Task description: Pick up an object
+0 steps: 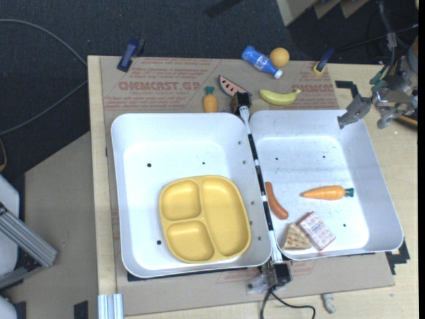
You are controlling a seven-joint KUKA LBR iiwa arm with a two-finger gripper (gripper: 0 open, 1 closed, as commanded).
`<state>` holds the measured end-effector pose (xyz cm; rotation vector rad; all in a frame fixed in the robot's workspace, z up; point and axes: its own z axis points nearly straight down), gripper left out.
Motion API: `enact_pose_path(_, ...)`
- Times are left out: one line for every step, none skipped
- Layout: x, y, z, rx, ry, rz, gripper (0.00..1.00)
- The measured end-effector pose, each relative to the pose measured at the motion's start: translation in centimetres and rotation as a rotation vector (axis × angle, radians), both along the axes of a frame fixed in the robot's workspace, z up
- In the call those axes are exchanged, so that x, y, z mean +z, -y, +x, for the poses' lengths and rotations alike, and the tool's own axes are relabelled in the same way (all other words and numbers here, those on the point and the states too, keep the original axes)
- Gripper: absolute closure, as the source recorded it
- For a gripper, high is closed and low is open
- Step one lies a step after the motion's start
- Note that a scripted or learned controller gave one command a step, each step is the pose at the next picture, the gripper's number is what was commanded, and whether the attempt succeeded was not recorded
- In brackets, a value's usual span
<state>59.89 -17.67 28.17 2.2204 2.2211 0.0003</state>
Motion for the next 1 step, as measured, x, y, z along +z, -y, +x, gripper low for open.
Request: enact_pose_path(-16.39,-2.52,-5.38,-0.001,-0.002,0.001,0.0)
